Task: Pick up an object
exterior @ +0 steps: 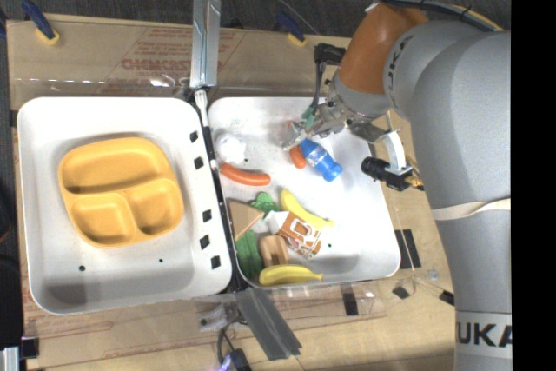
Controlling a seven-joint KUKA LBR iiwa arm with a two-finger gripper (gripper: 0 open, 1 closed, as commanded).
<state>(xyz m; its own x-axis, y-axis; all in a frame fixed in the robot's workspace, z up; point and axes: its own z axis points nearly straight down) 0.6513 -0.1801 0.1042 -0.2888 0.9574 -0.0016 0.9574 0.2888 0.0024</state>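
down in the right bin [373, 221], near its upper part, the gripper [306, 128], reaching in from the grey arm [443, 91] with its orange band. impossible to tell its state from this slant. just below and right of the gripper, close against it, a blue bottle [323, 161] with an orange cap, lying tilted on the bin floor. left of the gripper, a small white thing [230, 148]; below that, a red sausage [246, 176]. further below the gripper, a heap: a yellow banana [300, 211], a small printed carton [300, 236], green pieces [249, 249], another yellow banana [289, 274] at the bin's lower edge. well away to the gripper's left, the left bin [35, 274] with a yellow divided tray [120, 189]. both bins on the brown surface [104, 48].
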